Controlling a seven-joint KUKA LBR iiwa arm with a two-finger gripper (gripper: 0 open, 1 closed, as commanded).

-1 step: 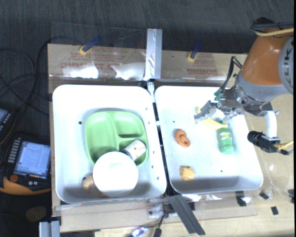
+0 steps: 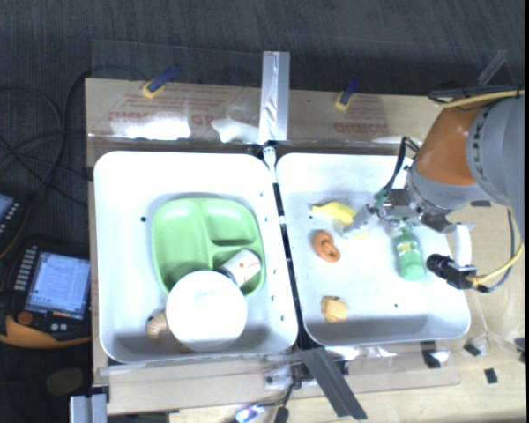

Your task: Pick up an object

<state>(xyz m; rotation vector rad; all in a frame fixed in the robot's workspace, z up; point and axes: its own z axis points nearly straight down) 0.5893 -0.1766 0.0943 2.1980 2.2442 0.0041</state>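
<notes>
We look down on two white bins side by side, and the arm (image 2: 476, 152) reaches in from the right over the right bin (image 2: 379, 324). Its claw (image 2: 383, 210) hangs low above the middle of that bin, just right of a yellow banana (image 2: 333, 211) and close above a green bottle (image 2: 409, 254) that lies on the bin floor; how the claw is set we cannot tell, since the wrist hides it, and we see nothing lifted. Below the banana lies an orange toy (image 2: 326, 245), near it but apart, and further toward the front edge sits a small tan lump (image 2: 334, 307). In the left bin (image 2: 123, 192) we find a green divided tray (image 2: 203, 227), with a white bowl (image 2: 207, 307) overlapping its near edge, a small can (image 2: 243, 265) lying on the tray beside the bowl, and a brown ball (image 2: 157, 326) tucked against the bowl's left side
</notes>
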